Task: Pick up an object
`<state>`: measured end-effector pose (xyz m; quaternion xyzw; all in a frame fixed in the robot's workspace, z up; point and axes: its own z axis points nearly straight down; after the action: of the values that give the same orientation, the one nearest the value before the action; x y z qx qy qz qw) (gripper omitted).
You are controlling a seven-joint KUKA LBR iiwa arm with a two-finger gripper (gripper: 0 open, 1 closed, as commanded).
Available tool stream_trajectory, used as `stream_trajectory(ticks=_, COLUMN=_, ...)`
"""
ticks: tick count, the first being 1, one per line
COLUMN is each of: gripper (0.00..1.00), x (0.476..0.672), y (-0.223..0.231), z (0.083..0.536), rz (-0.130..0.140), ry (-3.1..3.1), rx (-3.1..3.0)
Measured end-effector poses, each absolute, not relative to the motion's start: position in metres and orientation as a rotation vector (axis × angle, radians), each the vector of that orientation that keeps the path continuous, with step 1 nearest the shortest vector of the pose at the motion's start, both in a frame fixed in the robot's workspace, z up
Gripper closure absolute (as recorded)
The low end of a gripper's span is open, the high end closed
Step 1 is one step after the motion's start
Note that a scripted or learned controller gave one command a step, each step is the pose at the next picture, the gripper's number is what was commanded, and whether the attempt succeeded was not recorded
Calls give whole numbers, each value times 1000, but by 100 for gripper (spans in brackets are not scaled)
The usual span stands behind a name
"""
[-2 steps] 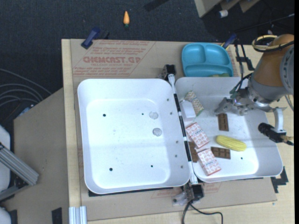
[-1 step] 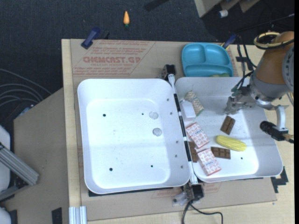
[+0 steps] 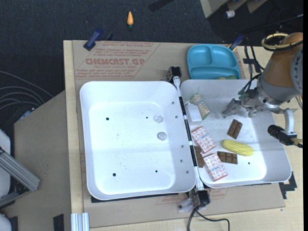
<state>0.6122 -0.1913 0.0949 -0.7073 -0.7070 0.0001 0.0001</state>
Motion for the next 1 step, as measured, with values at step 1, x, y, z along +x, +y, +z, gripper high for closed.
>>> stream_trajectory(ticks=1, gripper=0, x=618, y=-152, z=85, rz=1, ry=-2221, rx=-2217)
